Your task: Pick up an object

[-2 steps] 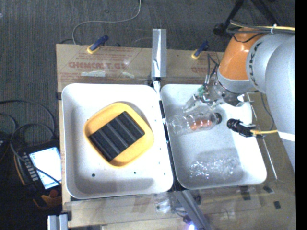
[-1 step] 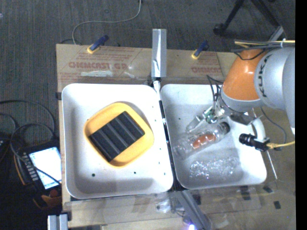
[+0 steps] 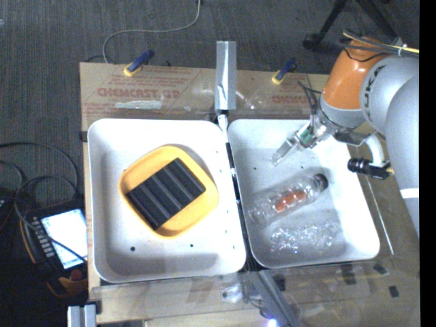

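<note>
The gripper (image 3: 281, 157) hangs over the upper part of the right bin (image 3: 354, 247), pointing down and to the left. Its fingers blur into 1 pale, thin streak against the white floor, so I cannot tell whether they are spread or pressed together; nothing can be made out between them. Behind the tip a small greenish part joins it to the wrist, and above that the arm (image 3: 381, 97) rises with its orange band, its grey body cut off by the right side of the view. A short black stub sticks out from the arm over the bin's right wall.

Below the gripper and apart from it, a clear plastic bottle (image 3: 291, 197) lies on its side, dark cap toward the upper right, with something orange inside; its clear walls are hard to trace against the bin. Nearer the front wall lies a crumpled clear wrapper (image 3: 303, 236), glinting, its outline vague.

In the left bin (image 3: 102, 251) a yellow tray with a black ribbed insert (image 3: 169, 190) lies flat and turned at an angle.

Behind the 2 bins, a brown board (image 3: 136, 94) carries faded red lettering too washed out to read, and 2 blue-and-yellow clamps (image 3: 138, 62).
</note>
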`<state>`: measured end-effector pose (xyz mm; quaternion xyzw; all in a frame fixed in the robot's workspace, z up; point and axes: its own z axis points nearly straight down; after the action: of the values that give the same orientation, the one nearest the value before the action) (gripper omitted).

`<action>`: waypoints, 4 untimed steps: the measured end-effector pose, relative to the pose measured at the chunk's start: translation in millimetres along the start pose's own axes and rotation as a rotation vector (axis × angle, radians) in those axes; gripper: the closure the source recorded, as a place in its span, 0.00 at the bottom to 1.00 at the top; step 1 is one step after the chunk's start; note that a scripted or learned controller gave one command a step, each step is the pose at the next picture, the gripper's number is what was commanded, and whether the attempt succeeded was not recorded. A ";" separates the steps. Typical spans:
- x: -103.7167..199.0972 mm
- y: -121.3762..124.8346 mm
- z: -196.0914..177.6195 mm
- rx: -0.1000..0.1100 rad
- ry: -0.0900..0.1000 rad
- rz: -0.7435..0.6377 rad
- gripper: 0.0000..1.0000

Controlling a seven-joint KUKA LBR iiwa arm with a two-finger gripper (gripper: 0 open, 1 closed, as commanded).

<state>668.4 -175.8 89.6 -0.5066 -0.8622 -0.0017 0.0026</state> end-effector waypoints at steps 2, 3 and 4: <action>-16.2 -10.3 -8.5 0.000 -0.005 -0.035 0.00; -6.2 -69.5 -28.9 0.000 -0.008 -0.107 0.00; 67.8 -164.1 -78.8 0.001 -0.006 -0.137 0.00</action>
<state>492.3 -196.9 168.8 -0.4463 -0.8949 0.0001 0.0000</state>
